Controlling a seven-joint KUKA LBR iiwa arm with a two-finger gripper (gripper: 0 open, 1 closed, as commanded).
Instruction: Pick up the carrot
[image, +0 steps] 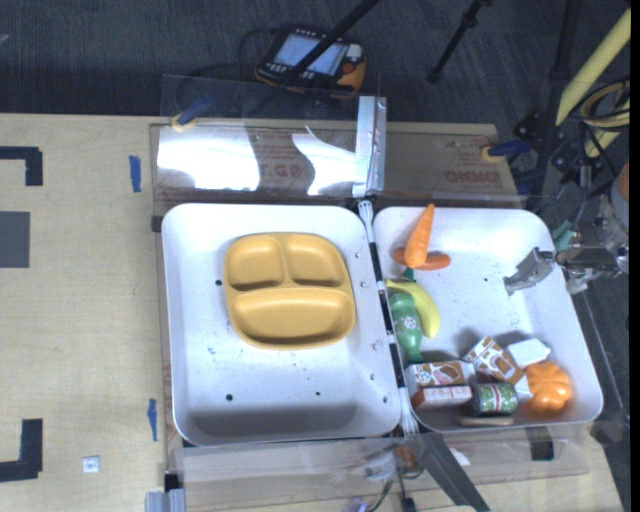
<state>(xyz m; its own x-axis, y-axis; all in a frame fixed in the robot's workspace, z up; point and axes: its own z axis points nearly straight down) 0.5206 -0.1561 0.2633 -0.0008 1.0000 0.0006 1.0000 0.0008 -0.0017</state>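
Note:
The carrot (421, 233) is orange with a pointed tip. It lies at the far left of the right bin (480, 222), leaning on a second small orange piece (428, 262). My gripper (527, 270) hangs over the right side of the same bin, about a hand's width to the right of the carrot and slightly nearer the camera. It is apart from the carrot and I see nothing in it. The arm (590, 250) enters from the right edge.
A banana (424, 306) and a green bottle (407, 331) lie along the right bin's left wall. Small boxes (440, 378), a can (494, 399) and an orange fruit (548, 386) crowd its near edge. The left bin (190, 330) holds a yellow divided plate (289, 289).

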